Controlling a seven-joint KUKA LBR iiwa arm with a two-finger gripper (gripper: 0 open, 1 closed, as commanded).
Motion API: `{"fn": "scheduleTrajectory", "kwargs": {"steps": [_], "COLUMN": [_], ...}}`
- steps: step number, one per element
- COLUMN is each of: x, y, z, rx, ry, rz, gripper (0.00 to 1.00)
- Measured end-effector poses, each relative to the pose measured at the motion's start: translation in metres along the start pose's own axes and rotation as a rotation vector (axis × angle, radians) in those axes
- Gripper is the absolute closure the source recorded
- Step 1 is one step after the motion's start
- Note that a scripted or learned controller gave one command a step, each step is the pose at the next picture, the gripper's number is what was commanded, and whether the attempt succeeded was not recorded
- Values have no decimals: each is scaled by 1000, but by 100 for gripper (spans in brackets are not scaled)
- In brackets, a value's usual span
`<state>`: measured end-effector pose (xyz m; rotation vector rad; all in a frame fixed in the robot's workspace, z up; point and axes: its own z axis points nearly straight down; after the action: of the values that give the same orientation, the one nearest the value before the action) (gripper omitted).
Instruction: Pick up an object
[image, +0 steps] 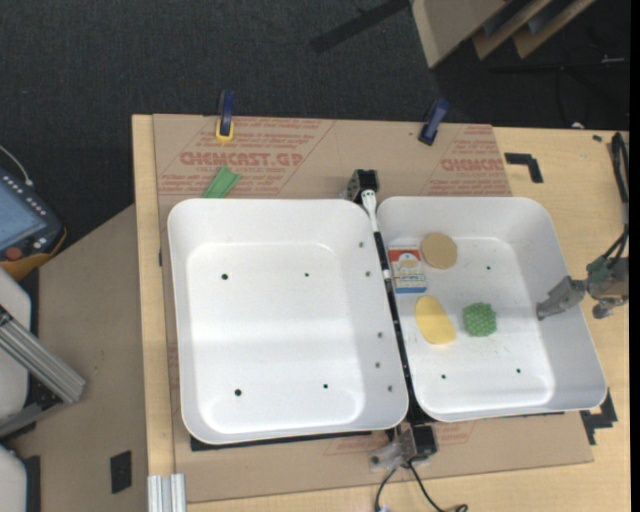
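Dark carpet surrounds the worktop (300, 150), a brown board printed with red lettering and pinned at its twelve o'clock edge by two clamps, most likely so it cannot slide while the arm works. Two shallow white bins sit on it touching along their inner walls, joined by a black strip, which probably keeps them fixed in relation to each other. The left bin (200, 330) is bare apart from small dark holes in its floor. The right bin (530, 380) holds all four things, gathered toward its nine o'clock side, near the shared wall: a small red-and-white carton (405, 270) lying flat against that wall, a round tan disc (438, 250) just beside it at two o'clock, a yellow lump (434, 321) at six o'clock from the carton, and a green knobbly ball (480, 320) just beside the lump at three o'clock. The claw (560, 298) hangs over the bin's three o'clock rim, well apart from the objects, with nothing between its fingers; how far it is open I cannot tell. Judging by that gap, no object has been chosen or reached yet, and the green ball lies nearest.
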<state>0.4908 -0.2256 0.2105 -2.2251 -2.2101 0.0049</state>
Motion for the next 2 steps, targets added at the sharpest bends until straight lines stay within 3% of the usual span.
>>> {"fn": "scheduleTrajectory", "kwargs": {"steps": [1,2], "x": [37,74], "y": [40,53], "z": [101,126], "rx": [-1,-5], "ry": [2,0], "rz": [-11,-10], "gripper": [0,0]}}
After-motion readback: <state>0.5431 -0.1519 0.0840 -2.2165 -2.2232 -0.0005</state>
